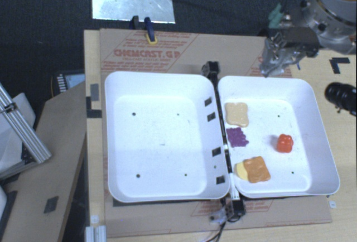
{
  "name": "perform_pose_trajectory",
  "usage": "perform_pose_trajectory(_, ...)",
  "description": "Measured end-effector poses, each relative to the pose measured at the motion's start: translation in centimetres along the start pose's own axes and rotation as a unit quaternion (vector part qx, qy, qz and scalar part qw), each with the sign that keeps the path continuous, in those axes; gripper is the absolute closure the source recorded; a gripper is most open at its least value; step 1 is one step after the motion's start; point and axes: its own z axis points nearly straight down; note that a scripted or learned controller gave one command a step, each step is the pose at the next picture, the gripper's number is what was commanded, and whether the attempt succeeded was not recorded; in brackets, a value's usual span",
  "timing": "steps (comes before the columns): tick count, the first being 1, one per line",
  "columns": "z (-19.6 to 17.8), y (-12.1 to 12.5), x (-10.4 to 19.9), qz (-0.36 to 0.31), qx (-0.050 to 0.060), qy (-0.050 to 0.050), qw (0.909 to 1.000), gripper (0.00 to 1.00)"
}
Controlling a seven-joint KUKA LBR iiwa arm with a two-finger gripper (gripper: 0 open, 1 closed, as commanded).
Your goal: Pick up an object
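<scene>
Camera view: we note the end effector above the right bin's far rim, finger state indeterminate, while the nearest candidate, a tan bread slice, lies below-left of it, lengthwise toward us.

Toast slice, grapes, pepper (right bin).

Grey arm reaching from right, gripper pointing down
</scene>
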Motion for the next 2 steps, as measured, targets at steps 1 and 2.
perform_pose_trajectory(1,0.0,0.0,3.2,0.0,0.0,0.0,1.0,1.0)
perform_pose_trajectory(2,0.0,0.8,1.5,0.004,0.0,-0.001,1.0,1.0)
